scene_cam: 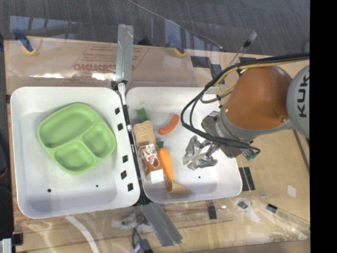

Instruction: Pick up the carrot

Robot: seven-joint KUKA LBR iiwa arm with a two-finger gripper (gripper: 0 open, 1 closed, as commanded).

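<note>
The carrot (pixel 166 163) is a short orange stick lying in the right bin (pixel 226 181), next to a brown snack bar, with its tip pointing toward the front edge. My gripper (pixel 199 156) hangs over the middle of the same bin, a little to the right of the carrot and apart from it. The metal fingers (pixel 192 153) point down and left, and nothing shows between them. The orange wrist band and grey arm cover the bin's right part.
A brown wrapped bar (pixel 147 151) lies left of the carrot. A sausage (pixel 169 124) and a small green piece (pixel 141 114) lie farther back, and a tan wedge (pixel 178 188) sits at the front. The left bin (pixel 31 188) bears a green divided plate (pixel 77 137).
</note>
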